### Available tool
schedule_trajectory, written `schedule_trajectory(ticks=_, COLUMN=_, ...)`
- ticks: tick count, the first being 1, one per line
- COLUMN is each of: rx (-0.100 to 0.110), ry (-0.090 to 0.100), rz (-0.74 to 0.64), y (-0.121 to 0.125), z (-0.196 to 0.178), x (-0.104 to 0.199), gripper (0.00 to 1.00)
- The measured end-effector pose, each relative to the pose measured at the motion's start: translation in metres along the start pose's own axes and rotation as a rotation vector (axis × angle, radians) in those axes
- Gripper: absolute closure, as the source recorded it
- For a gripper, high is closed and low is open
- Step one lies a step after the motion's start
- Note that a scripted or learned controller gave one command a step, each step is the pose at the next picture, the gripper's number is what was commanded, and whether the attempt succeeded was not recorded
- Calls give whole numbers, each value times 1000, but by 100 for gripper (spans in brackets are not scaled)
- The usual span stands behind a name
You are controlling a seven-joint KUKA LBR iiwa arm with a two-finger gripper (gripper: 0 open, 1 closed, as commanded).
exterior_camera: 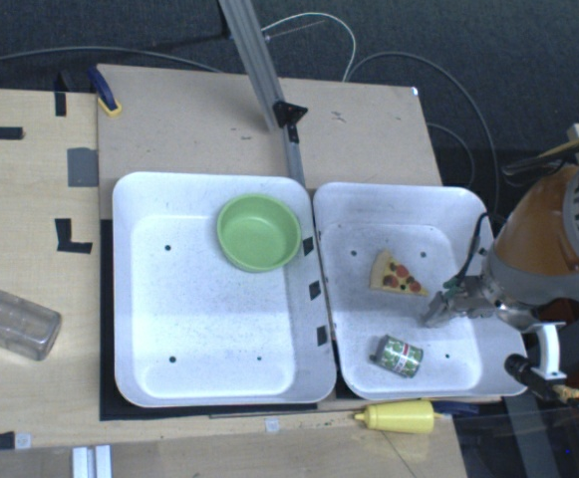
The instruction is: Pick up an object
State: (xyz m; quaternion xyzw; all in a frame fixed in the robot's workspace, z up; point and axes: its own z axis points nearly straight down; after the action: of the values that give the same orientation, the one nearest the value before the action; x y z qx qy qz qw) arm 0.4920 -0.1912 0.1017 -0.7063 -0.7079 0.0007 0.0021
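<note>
You won't find any text, brand, number or sign that can be read here. The small green can (pixel 398 356) lying on its side in the right bin (pixel 438 207) carries a label with pale and dark patches, but its print is too small and blurred to make out. The yellow bottle (pixel 401 417) lying at the bench's near edge shows no lettering you can read. The black angular marks (pixel 69 235) on the wooden board (pixel 20 187) at the left are plain shapes, not letters or figures.
</note>
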Motion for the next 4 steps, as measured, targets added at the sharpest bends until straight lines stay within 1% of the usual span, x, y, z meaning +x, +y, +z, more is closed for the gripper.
schedule_trajectory(ticks=1, rx=-7, ry=-3, rz=1, y=-7, z=-60, x=-1, gripper=100)
schedule_trajectory(ticks=2, rx=-9, ry=-4, rz=0, y=-4, z=-122, x=4, gripper=100)
schedule_trajectory(ticks=3, rx=-4, ry=-2, rz=0, y=-3, z=-132, x=4, gripper=100)
schedule_trajectory(ticks=4, rx=-2, ry=0, rz=-4, y=5, z=-121, x=59, gripper=100)
